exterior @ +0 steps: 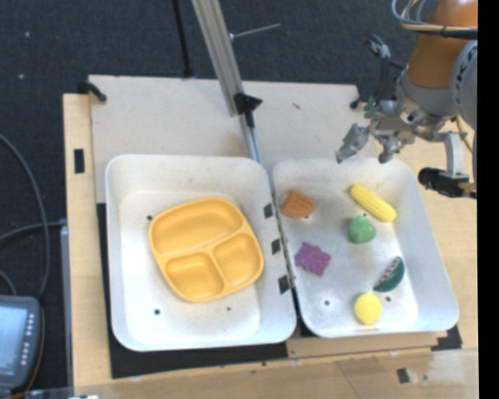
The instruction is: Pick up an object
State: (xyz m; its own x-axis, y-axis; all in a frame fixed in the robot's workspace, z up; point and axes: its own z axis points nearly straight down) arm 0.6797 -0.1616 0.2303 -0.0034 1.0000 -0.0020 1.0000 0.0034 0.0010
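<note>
Gripper: above the right bin's far rim, fingers spread, apparently holding nothing. Right bin holds corn, green fruit, orange piece, purple piece, melon slice, lemon, all untouched. Pick not yet begun; choice, descent, grasp and lift remain.

From here I lose the arm past the right of my view, so its upper links are cut off. A screen at bottom left is clipped by the edge. The bench runs out at the bottom. The purple piece is too small to identify.
</note>
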